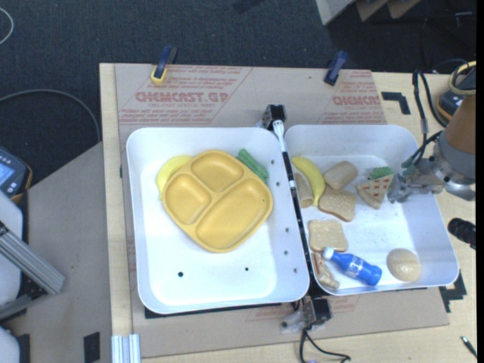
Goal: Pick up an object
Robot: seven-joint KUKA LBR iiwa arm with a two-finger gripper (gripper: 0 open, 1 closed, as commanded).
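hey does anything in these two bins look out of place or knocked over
A little. In the left bin, the yellow divided tray sits askew on top of a yellow piece and a green one, half hiding both. In the right bin, the blue bottle lies on its side. No visible spill or damage.

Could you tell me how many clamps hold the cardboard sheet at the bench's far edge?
2: a yellow-tipped blue clamp near the far left corner of the cardboard sheet, and a blue clamp right of centre. Others could be hidden.

Two white bins (144,203) (431,225) hold one yellow tray (218,200), one banana (308,177), one blue bottle (355,267), one pizza slice (375,187), one green piece (252,164) and several bread-like pieces (337,205).
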